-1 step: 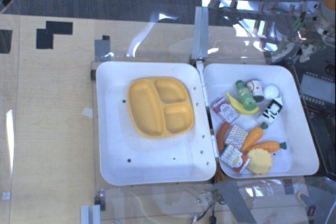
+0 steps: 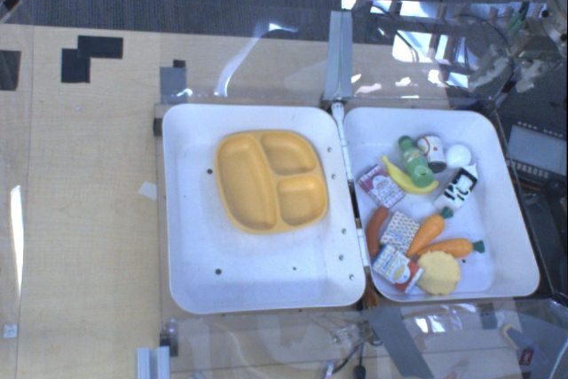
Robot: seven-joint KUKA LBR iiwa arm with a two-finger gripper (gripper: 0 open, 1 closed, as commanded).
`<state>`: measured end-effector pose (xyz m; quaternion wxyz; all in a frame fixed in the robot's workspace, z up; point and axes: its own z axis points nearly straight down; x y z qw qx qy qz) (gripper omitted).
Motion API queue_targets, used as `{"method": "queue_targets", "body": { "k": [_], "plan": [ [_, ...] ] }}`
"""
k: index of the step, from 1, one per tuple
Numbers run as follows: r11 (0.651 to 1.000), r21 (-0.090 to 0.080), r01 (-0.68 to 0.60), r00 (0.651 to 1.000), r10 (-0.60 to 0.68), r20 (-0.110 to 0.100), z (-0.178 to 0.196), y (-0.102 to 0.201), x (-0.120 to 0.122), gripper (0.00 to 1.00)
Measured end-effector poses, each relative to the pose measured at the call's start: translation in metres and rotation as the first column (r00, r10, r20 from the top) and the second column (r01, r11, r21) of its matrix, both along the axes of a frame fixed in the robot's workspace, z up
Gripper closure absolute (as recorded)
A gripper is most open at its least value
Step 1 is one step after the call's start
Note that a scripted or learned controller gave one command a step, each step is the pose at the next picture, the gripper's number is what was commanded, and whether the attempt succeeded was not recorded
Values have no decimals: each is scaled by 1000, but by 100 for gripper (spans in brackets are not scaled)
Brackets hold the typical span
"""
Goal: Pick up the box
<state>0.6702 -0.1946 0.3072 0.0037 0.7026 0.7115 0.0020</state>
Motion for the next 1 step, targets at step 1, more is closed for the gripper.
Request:
{"method": "queue_targets", "body": {
  "k": [1],
  "plan": [
    [1000, 2, -28, 1000, 28, -5, -105, 6, -36, 0]
  ]
}}
